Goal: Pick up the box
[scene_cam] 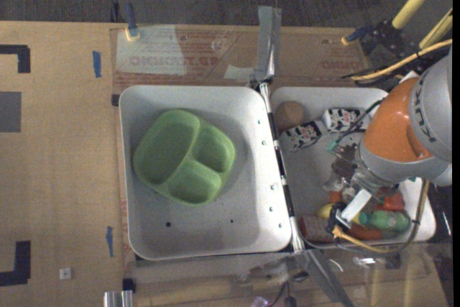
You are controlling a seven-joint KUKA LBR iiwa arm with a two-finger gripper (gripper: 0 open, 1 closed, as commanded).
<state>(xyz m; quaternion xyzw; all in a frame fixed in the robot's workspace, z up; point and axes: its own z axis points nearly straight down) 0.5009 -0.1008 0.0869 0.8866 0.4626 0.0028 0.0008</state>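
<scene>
Light brown wooden worktop (50, 190) carrying two shallow white plastic bins set side by side, their inner rims touching. The left bin (144, 226) lies near the worktop's middle; the right bin (305, 176) lies beside it, partly covered by the grey and orange arm. Behind both bins, a flat brown cardboard sheet with red lettering (187, 57) rests on the surface. Black tape corner marks (18, 57) and short blue tape strips (96, 64) are stuck to the worktop at left.
</scene>
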